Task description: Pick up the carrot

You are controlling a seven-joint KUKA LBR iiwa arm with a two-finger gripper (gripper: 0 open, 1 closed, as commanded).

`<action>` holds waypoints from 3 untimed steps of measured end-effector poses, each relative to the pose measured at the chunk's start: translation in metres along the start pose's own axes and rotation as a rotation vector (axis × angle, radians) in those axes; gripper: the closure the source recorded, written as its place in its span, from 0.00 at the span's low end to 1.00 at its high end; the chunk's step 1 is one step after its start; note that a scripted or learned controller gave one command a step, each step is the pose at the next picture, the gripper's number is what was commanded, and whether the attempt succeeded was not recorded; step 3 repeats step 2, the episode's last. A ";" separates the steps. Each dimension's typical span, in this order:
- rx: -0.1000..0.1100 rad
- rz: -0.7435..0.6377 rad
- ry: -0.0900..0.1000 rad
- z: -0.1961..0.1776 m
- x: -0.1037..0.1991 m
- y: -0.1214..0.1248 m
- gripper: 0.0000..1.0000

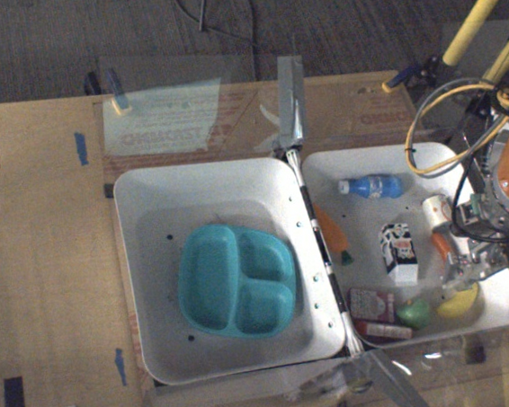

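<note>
Orange and tapered, the carrot (333,232) lies against the left wall of the right bin (501,312), well apart from the gripper (467,266), which hangs low over the bin's right side, above the yellow banana (458,301). Whether the gripper is spread or clenched cannot be told; nothing shows clearly between its parts. The carrot's long axis runs roughly along the bin wall, green end (345,256) toward the near edge, tip toward the far edge
</note>
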State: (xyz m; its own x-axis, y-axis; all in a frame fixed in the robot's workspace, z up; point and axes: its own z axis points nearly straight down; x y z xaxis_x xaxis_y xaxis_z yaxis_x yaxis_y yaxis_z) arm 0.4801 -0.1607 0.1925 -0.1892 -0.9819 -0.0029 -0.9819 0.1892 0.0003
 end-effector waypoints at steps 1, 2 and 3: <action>0.002 -0.432 -0.001 0.009 0.021 -0.004 1.00; 0.000 0.008 0.000 0.013 0.003 -0.001 1.00; 0.000 0.008 0.000 0.013 0.003 -0.001 1.00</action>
